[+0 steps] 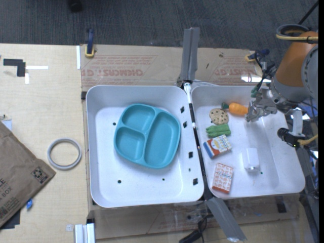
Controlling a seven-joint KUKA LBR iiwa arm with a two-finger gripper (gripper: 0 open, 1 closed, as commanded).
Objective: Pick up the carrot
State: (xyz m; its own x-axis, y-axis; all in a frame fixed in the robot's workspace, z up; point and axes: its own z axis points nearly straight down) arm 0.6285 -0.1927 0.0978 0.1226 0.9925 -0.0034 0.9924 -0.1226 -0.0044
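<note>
Right bin point(283, 184) holds carrot point(237, 108) beside claw point(254, 113).

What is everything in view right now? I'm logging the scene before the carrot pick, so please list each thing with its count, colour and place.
carrot: 1, orange, right bin, far side, just left of the gripper
cookie: 1, tan with dark spots, right bin, beside the carrot
green vegetable: 1, green, right bin, below the cookie
small carton: 1, white with red and blue, right bin, middle left
flat packet: 1, red and white, right bin, near side
clear cup: 1, see-through, right bin, middle
divided plate: 1, teal, left bin
bins: 2, white, side by side
tape ring: 1, grey, bench at left
cardboard box: 1, brown, lower left
arm: 1, grey and orange, at right
gripper: 1, over the right bin's far side
</note>
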